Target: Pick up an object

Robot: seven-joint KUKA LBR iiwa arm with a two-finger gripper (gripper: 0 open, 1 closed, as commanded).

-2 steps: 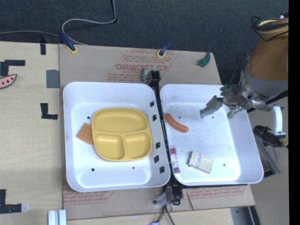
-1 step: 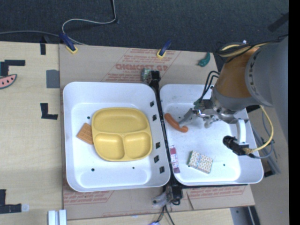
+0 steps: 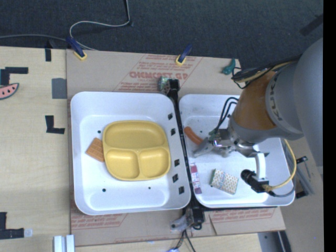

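Looming nearest from the right, one grey arm (image 3: 294,104), orange-banded, over one bench (image 3: 31,140). Two white bins: left bin (image 3: 84,193), right bin (image 3: 278,201). One yellow divided plate (image 3: 137,149) covering one brown wafer (image 3: 95,150) in the left. One end effector (image 3: 202,148), opening impossible to tell, low over the right bin, near one orange object (image 3: 192,135) and one patterned packet (image 3: 224,181).
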